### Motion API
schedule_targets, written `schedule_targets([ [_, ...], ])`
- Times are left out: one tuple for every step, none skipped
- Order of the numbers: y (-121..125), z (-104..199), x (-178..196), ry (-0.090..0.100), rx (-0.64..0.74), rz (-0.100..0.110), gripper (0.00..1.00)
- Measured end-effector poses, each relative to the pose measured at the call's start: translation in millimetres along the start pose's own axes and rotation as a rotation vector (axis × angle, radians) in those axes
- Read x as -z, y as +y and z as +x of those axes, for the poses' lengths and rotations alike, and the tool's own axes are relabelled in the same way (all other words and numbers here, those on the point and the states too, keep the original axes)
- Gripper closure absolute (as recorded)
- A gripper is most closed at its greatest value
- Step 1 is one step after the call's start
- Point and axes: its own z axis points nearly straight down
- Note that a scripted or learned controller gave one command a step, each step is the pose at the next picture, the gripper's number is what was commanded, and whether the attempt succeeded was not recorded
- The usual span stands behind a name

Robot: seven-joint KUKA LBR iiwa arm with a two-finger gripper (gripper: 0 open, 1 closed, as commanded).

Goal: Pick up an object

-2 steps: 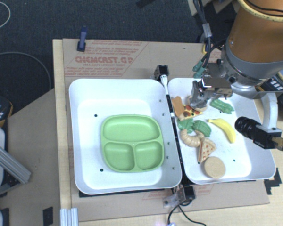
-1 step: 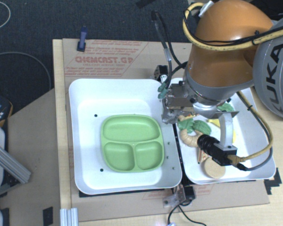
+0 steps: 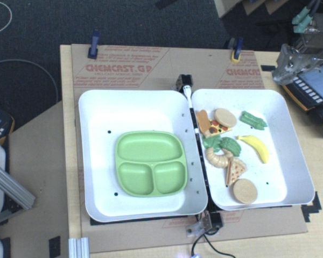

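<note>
Several toy foods crowd the right bin.

A robotics lab: clamps pin a cardboard sheet to the counter, with loose cables on dark carpet.

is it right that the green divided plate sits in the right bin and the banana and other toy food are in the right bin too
Not quite. The camera view shows the green divided plate in the left bin, alone. The banana and the other toy food are indeed in the right bin.
</note>
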Motion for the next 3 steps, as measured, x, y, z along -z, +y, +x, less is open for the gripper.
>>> schedule_targets([
  [-4.9,-36.0,-149.2,-0.001,0.002,0.039,1.00],
  [-6.3,0.4,-226.2,0.001,0.011,0.033,1.00],
  [-4.4,74.7,-168.5,0.002,0.015,0.016,1.00],
])
